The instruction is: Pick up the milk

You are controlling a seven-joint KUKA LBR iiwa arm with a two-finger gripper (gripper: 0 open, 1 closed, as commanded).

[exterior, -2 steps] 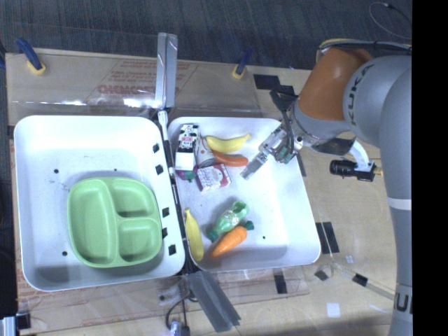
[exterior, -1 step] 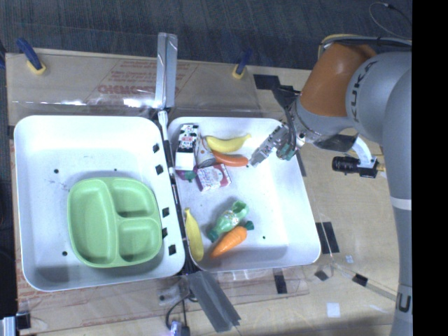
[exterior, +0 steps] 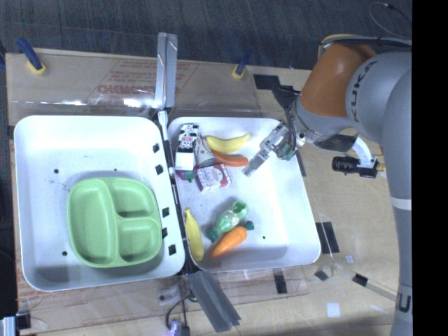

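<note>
The milk (exterior: 185, 148), a small carton with a white body and a dark printed top panel, lies in the right bin (exterior: 294, 208) hard against its left wall, close to the far-left corner, its long axis running from the far edge toward the near edge, dark end farthest away. The claw (exterior: 260, 161) hangs over the same bin toward its far-right side, well apart from the carton, with a yellow banana (exterior: 227, 143) and a smooth orange carrot (exterior: 231, 160) lying between them. Its metal fingers slant down and leftward toward the bin's middle; whether they are spread or pinched I cannot tell, and nothing shows between them. Just beside the milk's near end sits a crumpled pink-and-white packet (exterior: 212, 178), glossy like foil. Toward the near edge lie a second banana (exterior: 193, 234) along the left wall, a green shiny wrapped thing (exterior: 229, 220), and a plump orange carrot (exterior: 229, 241) touching it. The left bin (exterior: 42, 159), smooth white plastic with rounded corners, carries a pale green divided tray (exterior: 112, 220) with three compartments.
</note>
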